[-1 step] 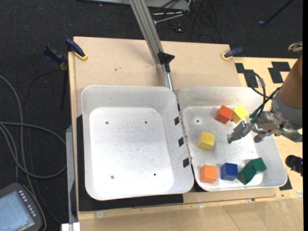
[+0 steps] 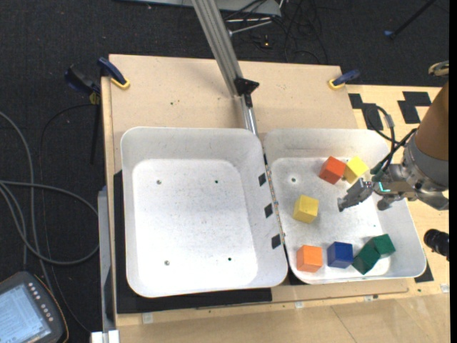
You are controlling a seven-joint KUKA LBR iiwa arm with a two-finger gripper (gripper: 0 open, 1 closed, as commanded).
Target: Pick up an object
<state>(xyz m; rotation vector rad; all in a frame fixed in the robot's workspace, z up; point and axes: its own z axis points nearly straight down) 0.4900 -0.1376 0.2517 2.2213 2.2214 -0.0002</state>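
The end effector (image 2: 364, 195) hangs over the right bin (image 2: 407, 224); I cannot tell its opening. A small yellow cube (image 2: 355, 168), bright and slightly tilted, lies just beside it, touching an orange cube (image 2: 332, 170).

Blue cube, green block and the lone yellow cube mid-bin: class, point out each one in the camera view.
blue cube (image 2: 341, 254): camera view, on its top face.
green block (image 2: 374, 252): camera view, on its upper surface.
yellow cube (image 2: 306, 209): camera view, on its top face.

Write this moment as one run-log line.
end effector: over right bin, nothing seen held | nearest: small yellow block, orange block | left bin: unvisited
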